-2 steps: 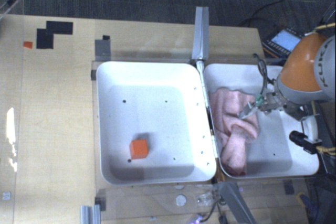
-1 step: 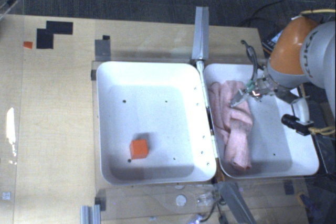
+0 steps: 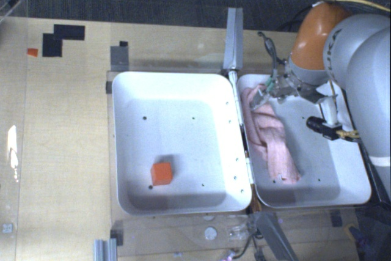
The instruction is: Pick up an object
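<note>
**A:** So has it picked anything up yet? The gripper (image 3: 266, 96) is low in the right bin (image 3: 317, 183), sitting right at the top end of the pink cloth (image 3: 274, 143).

**B:** Doesn't look done to me. The cloth is lying flat along the bin's left wall, and nothing's lifted. Can't tell how wide the gripper is or whether it's pinching any fabric, too small and cluttered there.

**A:** And the orange block (image 3: 162, 173)?

**B:** It's in the left bin (image 3: 171, 85), near the front, well apart from the arm. The lift is all that's left, I'd guess.
</note>
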Available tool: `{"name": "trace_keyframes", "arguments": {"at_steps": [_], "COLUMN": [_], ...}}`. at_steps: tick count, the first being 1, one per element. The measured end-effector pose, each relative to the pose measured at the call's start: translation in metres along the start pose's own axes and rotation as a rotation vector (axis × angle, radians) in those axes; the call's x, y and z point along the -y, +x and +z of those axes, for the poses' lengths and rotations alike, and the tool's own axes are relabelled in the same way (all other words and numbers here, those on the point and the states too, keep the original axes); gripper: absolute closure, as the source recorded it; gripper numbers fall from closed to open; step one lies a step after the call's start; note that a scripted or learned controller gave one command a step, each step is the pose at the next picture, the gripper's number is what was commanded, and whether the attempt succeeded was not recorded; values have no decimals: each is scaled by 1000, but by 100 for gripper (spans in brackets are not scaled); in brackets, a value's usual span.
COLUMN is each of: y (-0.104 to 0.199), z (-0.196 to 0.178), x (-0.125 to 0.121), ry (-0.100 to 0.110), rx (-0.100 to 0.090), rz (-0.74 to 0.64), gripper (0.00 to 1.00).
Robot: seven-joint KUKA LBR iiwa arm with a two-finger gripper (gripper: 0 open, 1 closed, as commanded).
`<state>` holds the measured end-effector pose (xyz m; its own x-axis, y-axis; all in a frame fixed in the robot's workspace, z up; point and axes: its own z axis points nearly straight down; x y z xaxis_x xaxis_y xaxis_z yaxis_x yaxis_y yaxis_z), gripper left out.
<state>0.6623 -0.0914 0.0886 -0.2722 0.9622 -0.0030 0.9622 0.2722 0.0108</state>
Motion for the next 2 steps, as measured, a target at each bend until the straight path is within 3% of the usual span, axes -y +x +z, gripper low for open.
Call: {"name": "trace_keyframes", "arguments": {"at_steps": [1, 2], "y": [7, 7], "z": [-2, -16], "x": [73, 69], "ry": [-2, -12], "rx": [2, 6], "rz": [-123, -123], "gripper": [0, 100]}}
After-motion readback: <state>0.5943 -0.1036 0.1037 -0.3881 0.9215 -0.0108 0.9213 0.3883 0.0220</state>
